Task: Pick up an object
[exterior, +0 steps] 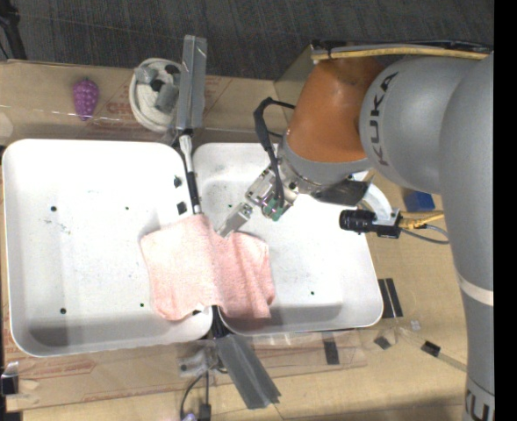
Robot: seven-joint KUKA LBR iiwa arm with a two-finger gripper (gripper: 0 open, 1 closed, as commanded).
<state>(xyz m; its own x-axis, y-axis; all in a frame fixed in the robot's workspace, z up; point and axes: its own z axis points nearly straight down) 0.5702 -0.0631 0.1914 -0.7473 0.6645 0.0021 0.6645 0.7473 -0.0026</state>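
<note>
A pink cloth lies draped over the divider between the two white bins, part in the left bin and part in the right bin. My gripper hangs over the right bin, just above the cloth's upper right edge, reaching down to the left from the orange-banded wrist. Nothing can be seen held in it.
A purple grape-like toy and a white roll of tape lie on the bench behind the left bin. A grey bar stands at the back of the divider, and another grey bar at its front.
</note>
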